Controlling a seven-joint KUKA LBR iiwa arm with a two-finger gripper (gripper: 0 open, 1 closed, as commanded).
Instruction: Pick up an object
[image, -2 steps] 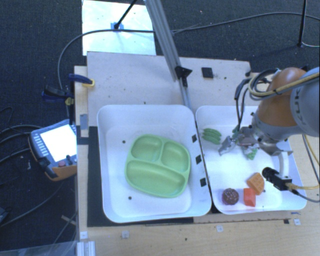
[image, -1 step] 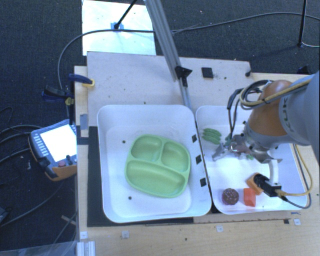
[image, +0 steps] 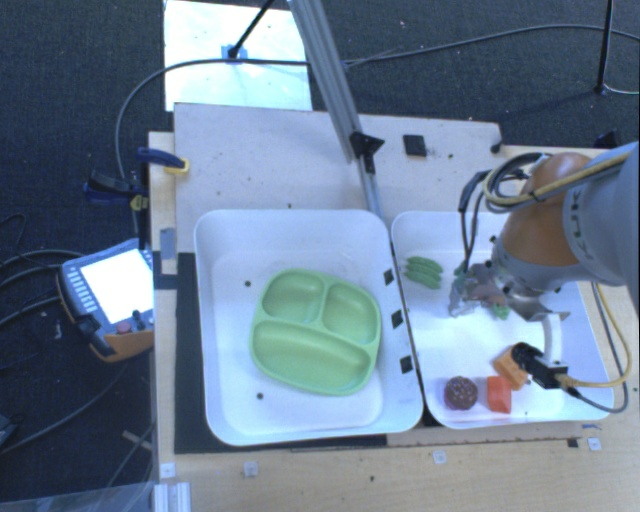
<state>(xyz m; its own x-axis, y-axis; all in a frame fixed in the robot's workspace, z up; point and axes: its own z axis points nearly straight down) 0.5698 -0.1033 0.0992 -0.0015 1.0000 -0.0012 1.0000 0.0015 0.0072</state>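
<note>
My gripper (image: 468, 296) hangs low in the right bin (image: 440, 345), just right of the green pea pod (image: 423, 270); grip state I cannot tell. Brown ball (image: 461, 392) and red block (image: 499, 395) sit near edge; green tray (image: 316, 330) in left bin (image: 225, 330).

Dark grey carpet floor (image: 60, 80) strewn with black cables (image: 130, 100); pale wooden bench (image: 280, 150); bright light patch (image: 235, 30) above.

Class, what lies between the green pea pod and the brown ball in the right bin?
Bare white bin floor separates pea pod and brown ball.
</note>
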